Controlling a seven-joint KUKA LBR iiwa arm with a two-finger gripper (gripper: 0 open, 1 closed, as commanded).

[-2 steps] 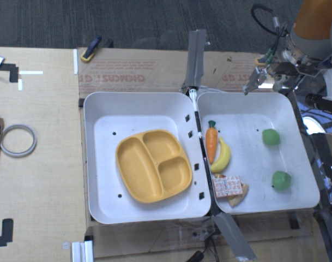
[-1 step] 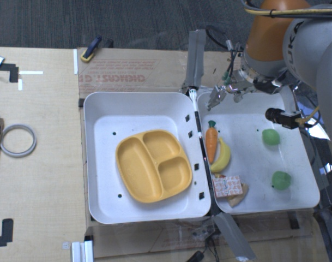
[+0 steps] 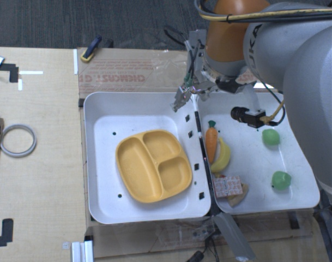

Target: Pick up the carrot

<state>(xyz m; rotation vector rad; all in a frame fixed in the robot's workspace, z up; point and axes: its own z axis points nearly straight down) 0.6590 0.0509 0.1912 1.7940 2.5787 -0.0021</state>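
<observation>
A small orange toy carrot with a green leafy top (image 3: 211, 140) lies in the right-hand shallow white bin (image 3: 296, 168), just right of centre frame, hard against the wall that divides the two bins. It points roughly up and down the frame, green end uppermost. Its lower half rests on or against a yellow toy banana (image 3: 222, 156), which curves along its right side. Judging by its look, the carrot is a light, stiff plastic piece with a smooth, somewhat slippery skin, not fragile. The best hold seems to be across its thicker upper body, just below the green top, where it stands clear of the banana; the nearby wall leaves little room on that side.

Below the banana sits a patterned pink and white packet (image 3: 228, 187). Two green round toys (image 3: 271, 137) lie toward the bin's right side. The left-hand white bin (image 3: 100, 201) holds a yellow divided plate (image 3: 154, 165).

The two-finger gripper (image 3: 187, 94) hangs above the bins' top edge, upper centre, well above the carrot. Whether it is spread or closed cannot be told; nothing is seen in it.
</observation>
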